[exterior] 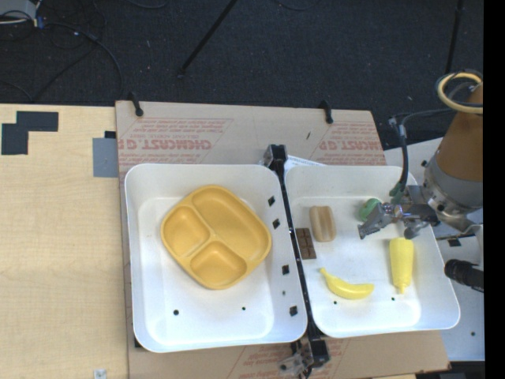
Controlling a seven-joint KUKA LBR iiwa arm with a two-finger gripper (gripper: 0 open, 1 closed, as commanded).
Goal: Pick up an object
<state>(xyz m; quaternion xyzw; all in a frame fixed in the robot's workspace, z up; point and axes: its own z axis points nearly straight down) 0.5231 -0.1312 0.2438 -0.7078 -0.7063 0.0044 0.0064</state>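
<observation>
The scene is lit evenly and fairly brightly from overhead. The two white bins (158, 314) are rendered near full brightness, yet detail is kept and no hard glare is seen. Soft, short shadows are cast beneath the yellow divided plate (215, 235), toward 6 o'clock. The dark floor (237, 38) toward 12 o'clock is underexposed, with cables barely resolved. Focus is moderate throughout; fine edges are softened by low resolution, and the end effector (394, 218) toward 3 o'clock is slightly blurred.
</observation>
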